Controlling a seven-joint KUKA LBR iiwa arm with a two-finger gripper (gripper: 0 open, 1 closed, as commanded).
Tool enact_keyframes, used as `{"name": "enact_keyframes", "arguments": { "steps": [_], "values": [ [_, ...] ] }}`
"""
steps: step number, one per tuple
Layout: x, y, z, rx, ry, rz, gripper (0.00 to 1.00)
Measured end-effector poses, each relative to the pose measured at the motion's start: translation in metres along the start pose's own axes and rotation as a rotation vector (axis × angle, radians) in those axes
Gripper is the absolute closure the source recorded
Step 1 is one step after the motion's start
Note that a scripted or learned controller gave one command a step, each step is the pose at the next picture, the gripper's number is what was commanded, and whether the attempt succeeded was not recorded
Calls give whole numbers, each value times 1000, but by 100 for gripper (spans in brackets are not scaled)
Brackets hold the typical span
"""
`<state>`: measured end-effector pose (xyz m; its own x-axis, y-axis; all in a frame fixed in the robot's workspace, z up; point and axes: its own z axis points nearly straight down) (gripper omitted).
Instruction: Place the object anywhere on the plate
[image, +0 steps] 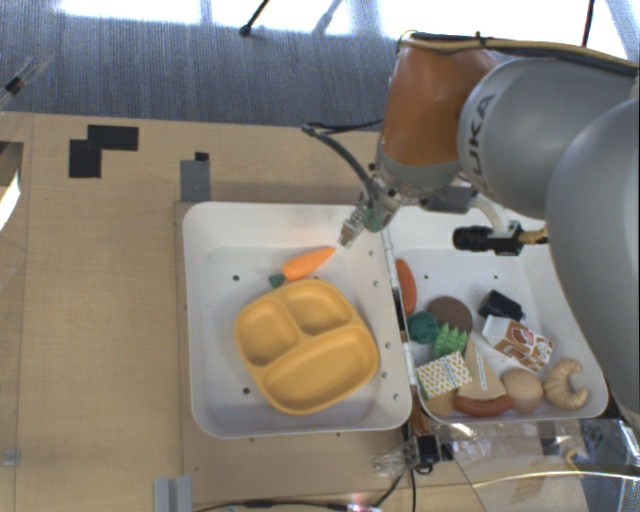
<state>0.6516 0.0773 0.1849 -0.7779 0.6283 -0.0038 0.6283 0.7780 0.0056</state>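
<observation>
We see the carrot (307, 263) lying in the left bin (205, 330), its orange body pointing up and to the right and its green top (277, 281) down at the left. That green end sits just beside the upper rim of the plate (305, 345), close enough that we cannot tell whether the two touch; the carrot itself rests on the bin floor, not on the plate. The plate is yellow, with three compartments (two small ones toward the top, one long one below), and nothing lies in any of them.

Nothing stands between the carrot and the plate. To the right runs the ridge where the two bins meet, and just past it, in the right bin (590, 390), lie a red sausage (405, 285), a brown round piece (450, 313), a green toy (423, 327), a black block (499, 304), a patterned card (523, 346), a checked packet (443, 375), a second sausage (483, 404), a pale bun (521, 388) and a croissant (566, 384).

The gripper (349, 236) hangs just above and to the right of the carrot's tip, near it but apart from it. Its fingers look drawn close together at a narrow point, though at this size we cannot tell how the jaws stand. Nothing shows between them.
</observation>
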Motion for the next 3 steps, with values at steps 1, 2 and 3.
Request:
{"name": "enact_keyframes", "arguments": {
  "steps": [1, 2, 3],
  "values": [
    [72, -10, -33, -2, 0, 173, 100],
    [117, -4, -33, -1, 1, 52, 100],
    [116, -5, -33, 0, 0, 54, 0]
  ]
}}
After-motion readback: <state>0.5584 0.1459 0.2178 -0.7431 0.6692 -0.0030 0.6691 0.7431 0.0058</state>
